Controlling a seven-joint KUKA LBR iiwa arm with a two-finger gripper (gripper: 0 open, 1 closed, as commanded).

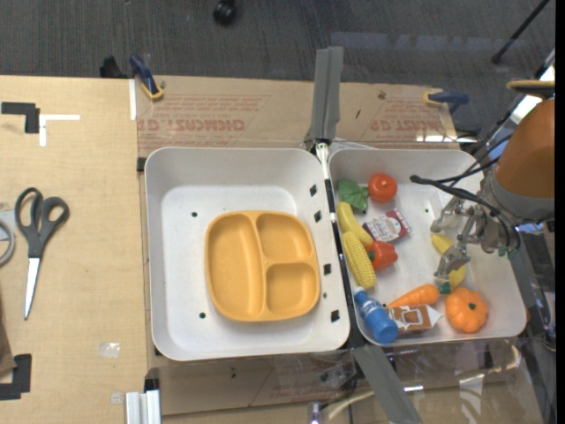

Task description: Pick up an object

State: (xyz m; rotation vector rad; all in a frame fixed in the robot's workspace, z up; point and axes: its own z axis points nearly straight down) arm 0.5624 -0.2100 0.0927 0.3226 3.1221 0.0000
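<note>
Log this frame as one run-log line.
phase: reaching | gripper: low in right bin, over yellow item | nothing visibly held | plate: left bin

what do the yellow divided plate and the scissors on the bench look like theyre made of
Divided plate: likely moulded plastic, uniform matte yellow-orange with soft rounded ridges between three compartments. Scissors: pale metal-looking blades and dark grey handle loops, probably plastic; too small to be sure.
</note>
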